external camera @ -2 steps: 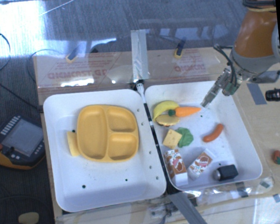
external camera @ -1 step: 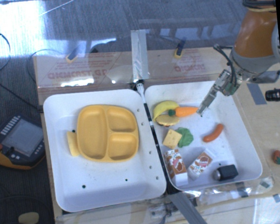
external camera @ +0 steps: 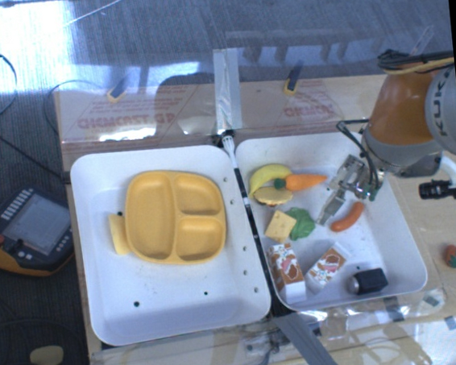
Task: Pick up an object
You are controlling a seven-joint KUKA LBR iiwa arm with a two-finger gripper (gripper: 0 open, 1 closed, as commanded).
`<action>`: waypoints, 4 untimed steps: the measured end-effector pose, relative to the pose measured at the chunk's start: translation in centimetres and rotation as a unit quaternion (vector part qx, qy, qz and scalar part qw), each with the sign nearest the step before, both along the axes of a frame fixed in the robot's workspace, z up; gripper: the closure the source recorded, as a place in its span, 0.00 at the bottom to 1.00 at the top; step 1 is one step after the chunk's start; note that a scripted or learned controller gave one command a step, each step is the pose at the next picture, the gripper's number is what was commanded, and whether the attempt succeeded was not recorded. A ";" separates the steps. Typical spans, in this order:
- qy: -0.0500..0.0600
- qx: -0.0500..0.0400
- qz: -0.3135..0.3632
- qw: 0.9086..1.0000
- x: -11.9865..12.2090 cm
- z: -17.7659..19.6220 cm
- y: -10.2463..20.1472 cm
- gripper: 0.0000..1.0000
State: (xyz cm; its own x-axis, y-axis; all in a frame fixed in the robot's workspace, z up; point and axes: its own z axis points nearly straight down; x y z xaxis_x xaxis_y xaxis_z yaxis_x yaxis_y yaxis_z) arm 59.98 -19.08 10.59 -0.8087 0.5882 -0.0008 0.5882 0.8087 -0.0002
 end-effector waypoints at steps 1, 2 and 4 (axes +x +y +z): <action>-0.001 -0.002 -0.038 0.999 4.5 -1.5 4.0 0.00; 0.002 0.000 -0.101 0.995 5.0 -1.4 3.9 0.00; 0.003 -0.003 -0.309 0.951 6.1 -0.8 8.0 1.00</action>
State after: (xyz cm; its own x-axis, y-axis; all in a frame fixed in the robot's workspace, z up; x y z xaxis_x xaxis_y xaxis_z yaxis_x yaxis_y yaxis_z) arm 66.05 -11.10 9.80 -0.3082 0.9513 -0.0022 0.9513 0.3082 -0.0082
